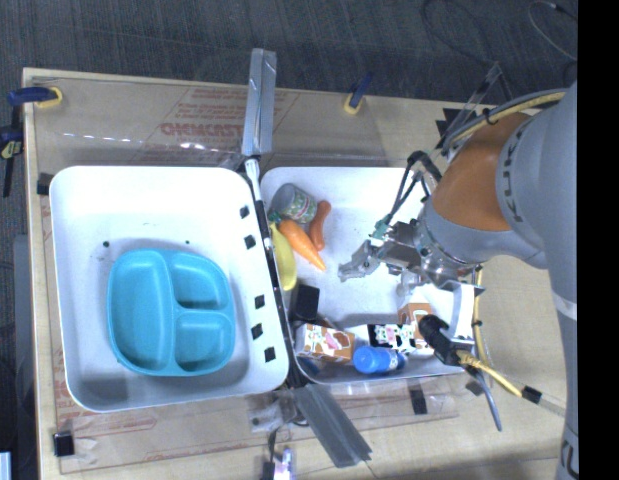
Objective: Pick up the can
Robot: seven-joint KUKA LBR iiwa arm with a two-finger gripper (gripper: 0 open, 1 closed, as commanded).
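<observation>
Glossy white plastic bins (139,183), a smooth blue plastic tray (171,311), pale wooden bench (529,438).

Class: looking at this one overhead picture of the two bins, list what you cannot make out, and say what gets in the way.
- Can: label too small and blurred to read.
- Right bin: its right side hidden under the arm.
- Cartons at the near wall: print too small to read.
- Gripper: too blurred to judge.
</observation>
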